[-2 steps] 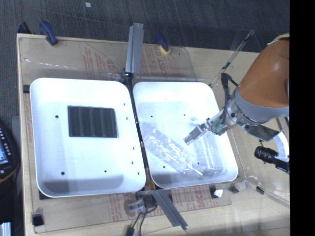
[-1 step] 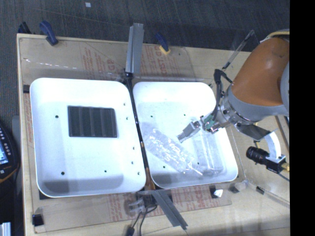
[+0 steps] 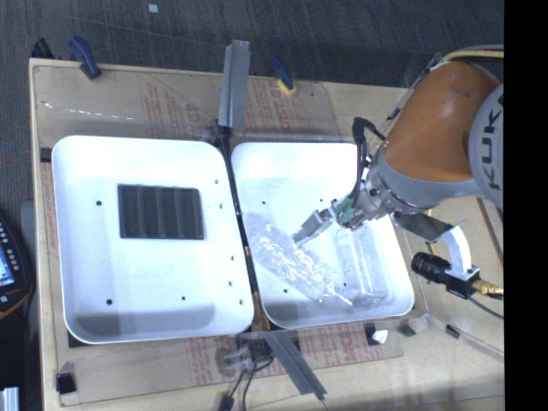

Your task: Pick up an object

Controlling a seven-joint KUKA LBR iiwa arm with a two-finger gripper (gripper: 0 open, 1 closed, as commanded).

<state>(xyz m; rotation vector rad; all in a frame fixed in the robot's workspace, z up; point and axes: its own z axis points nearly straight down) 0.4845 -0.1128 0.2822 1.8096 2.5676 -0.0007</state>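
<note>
You have the arm (image 3: pixel 445 135) reaching in from the right of the frame, with the claw (image 3: pixel 310 228) low over the middle of the right bin (image 3: pixel 282 165). Its fingers point toward the lower left, but you cannot tell how far apart they stand or whether anything sits between them. Just below and left of the claw, a crumpled clear plastic wrapper (image 3: pixel 287 264) lies on the bin floor, running toward the lower right. Beside it, toward the bin's right wall, lies a clear plastic container (image 3: pixel 360 264). In the left bin (image 3: pixel 86 169) you see a dark ribbed rectangle (image 3: pixel 161 212). Both bins sit on the worktop (image 3: pixel 128 88).
</note>
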